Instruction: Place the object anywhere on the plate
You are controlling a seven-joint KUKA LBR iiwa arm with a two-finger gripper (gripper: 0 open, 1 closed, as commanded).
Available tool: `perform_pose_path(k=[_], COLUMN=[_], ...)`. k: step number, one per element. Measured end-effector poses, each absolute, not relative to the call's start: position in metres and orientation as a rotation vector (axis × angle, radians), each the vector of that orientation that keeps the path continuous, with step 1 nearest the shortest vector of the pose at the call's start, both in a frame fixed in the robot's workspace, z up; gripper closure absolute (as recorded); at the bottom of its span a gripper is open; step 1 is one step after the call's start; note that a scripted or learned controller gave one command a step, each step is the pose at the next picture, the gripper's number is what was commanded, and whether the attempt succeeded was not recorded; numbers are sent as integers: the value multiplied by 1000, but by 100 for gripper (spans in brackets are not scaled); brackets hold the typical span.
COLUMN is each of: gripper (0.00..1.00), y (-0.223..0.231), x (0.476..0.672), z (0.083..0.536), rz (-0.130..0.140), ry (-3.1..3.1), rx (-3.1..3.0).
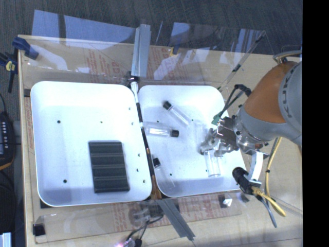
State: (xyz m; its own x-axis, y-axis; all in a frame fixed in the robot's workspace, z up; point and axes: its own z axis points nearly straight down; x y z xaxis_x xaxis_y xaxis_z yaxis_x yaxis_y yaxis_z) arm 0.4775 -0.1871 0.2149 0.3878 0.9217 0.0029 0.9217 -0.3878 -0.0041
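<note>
A dark ridged rectangular plate (pixel 108 166) lies in the lower middle of the left bin (pixel 51 102). Clear tubes with black caps lie in the right bin (pixel 195 94): one tube (pixel 175 113) at the top middle and another tube (pixel 161 132) by the left wall. A third clear tube (pixel 213 166) lies near the bin's lower right. My gripper (pixel 212 146) hangs low over the right side of this bin, just above that third tube. Whether it touches the tube is unclear.
A small black piece (pixel 156 163) lies by the right bin's left wall. The divider between the bins (pixel 140 122) runs top to bottom. The arm and its cables (pixel 257 169) cover the right bin's right rim.
</note>
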Motion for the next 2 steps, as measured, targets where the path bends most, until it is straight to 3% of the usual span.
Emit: perform_pose_path(k=[1,2], gripper=[100,100], y=[-89,-2], x=[512,476], z=[182,191], rz=[3,7], ry=[-1927,-1952], rx=[-2474,-2456])
